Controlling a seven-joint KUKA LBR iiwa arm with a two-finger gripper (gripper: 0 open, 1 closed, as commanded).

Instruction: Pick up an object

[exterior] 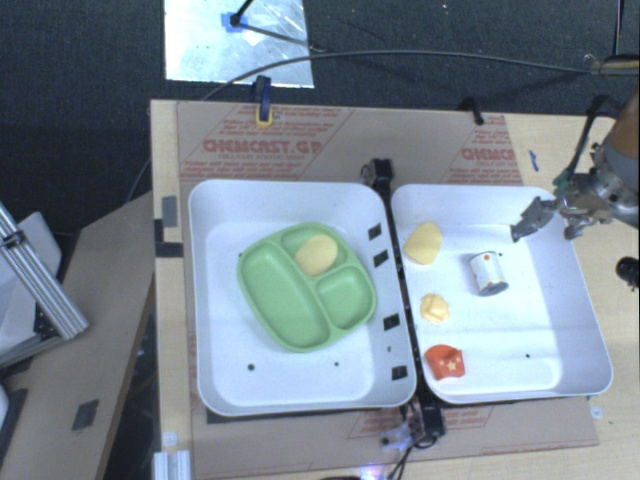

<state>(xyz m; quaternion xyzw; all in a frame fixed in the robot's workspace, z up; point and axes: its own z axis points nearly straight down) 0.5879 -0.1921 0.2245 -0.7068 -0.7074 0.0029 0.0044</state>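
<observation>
Gripper (552, 218) above the right bin's (580, 298) far right edge, arm cropped by the frame; fingers spread, nothing between them. Small white-and-grey can (488, 272) lies just left, label indistinct.

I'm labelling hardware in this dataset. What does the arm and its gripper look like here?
At the right edge, the gripper is a metallic grey assembly with dark, slim fingers. Above it the arm shows an orange-brown band, and thin dark cables run beside it.

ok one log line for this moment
hand open, over right bin | holding nothing | can nearest | plate in left bin
</observation>
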